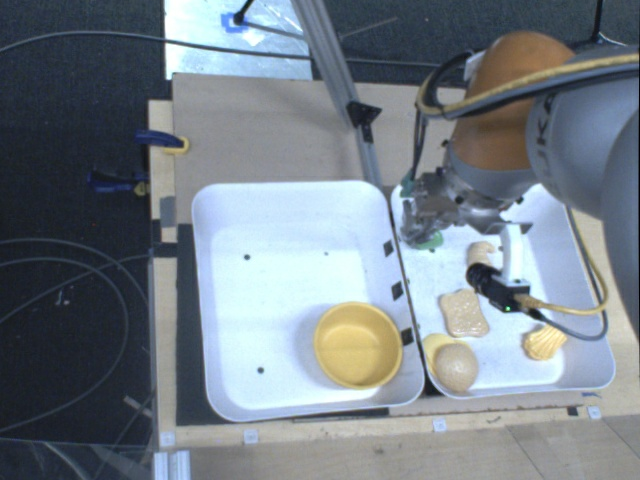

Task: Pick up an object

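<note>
My gripper (420, 224) hangs low over the far left corner of the right bin (580, 268), under the grey and orange wrist. A small green thing (433, 239) peeks out just beneath it; whether it is held cannot be told. Farther toward the front of that bin lie a tan toast-like slice (464, 314), a beige round ball (456, 367) resting against a yellow piece (436, 345), a yellow shell-shaped item (542, 343), and a small beige item (481, 252) by the arm's black cable fitting.
A yellow bowl (358, 344) sits upright in the front right corner of the left bin (260, 238). A slanted metal pole (335, 63) crosses the back of the bench. A yellow cable (570, 311) loops over the right bin.
</note>
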{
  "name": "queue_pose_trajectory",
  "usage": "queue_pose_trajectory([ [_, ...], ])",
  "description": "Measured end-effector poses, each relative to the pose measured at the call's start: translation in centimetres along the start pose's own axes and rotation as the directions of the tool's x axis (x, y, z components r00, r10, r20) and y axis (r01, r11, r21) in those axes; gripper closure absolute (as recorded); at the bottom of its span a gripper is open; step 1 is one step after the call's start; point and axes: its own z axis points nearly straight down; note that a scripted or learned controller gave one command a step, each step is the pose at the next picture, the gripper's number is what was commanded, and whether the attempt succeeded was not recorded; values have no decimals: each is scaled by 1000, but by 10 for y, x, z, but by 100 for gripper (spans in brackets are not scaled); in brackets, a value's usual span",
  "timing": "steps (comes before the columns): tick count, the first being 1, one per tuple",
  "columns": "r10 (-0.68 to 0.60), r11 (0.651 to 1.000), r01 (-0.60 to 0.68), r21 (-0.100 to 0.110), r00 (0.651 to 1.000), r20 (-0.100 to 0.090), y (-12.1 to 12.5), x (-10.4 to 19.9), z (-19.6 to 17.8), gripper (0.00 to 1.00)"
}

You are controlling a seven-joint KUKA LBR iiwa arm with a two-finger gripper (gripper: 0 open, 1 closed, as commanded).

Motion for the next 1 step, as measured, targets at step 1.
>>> queue_pose_trajectory([
  [1, 0, 1000, 0, -1, 1000, 0, 22, 52, 10, 100],
])
